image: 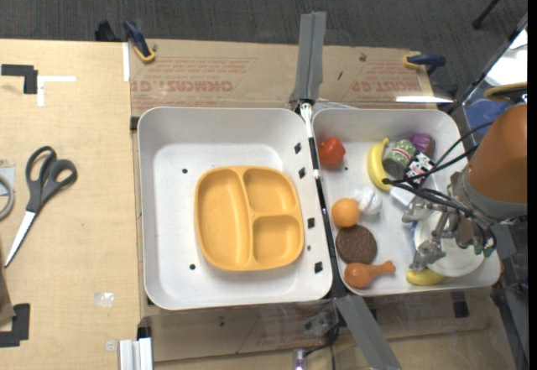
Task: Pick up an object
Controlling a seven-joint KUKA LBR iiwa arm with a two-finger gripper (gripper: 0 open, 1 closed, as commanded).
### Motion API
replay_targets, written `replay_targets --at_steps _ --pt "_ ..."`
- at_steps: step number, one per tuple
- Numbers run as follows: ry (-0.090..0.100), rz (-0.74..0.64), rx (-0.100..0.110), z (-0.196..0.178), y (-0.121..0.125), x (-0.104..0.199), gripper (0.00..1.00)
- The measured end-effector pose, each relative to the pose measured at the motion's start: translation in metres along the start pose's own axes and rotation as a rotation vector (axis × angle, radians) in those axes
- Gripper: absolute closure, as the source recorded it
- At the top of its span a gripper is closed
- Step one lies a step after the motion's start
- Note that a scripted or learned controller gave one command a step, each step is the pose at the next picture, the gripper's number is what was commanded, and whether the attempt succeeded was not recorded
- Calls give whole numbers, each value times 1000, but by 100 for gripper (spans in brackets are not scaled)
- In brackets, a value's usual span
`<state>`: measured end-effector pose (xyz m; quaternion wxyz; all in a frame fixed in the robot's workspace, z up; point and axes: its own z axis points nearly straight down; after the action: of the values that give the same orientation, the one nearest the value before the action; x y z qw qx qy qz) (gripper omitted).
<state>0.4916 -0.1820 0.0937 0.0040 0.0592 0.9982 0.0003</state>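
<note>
Gripper (432, 244) low over right bin's (394, 115) near right corner, fingers pointing down; open or shut, cannot tell. Nothing visibly between them. Yellow banana piece (424, 277) just beside the tip, against near wall. Chicken drumstick (366, 273) at near left, brown cookie (357, 243) just behind, orange (345, 211) next, white lump (367, 200) beside. Farther back: yellow banana (377, 164), green-purple toy (404, 153), red tomato (331, 151). Left bin (159, 192): yellow divided plate (249, 217) in centre. Scissors (39, 192) out on bench (59, 276), far left.
</note>
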Motion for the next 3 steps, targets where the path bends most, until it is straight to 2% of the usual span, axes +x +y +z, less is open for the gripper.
replay_targets --at_steps 1,2,3 --pt "5 57 0 2 78 -25 0" --pt "-2 141 1 0 68 16 0" --pt "4 232 2 -75 11 -12 0"
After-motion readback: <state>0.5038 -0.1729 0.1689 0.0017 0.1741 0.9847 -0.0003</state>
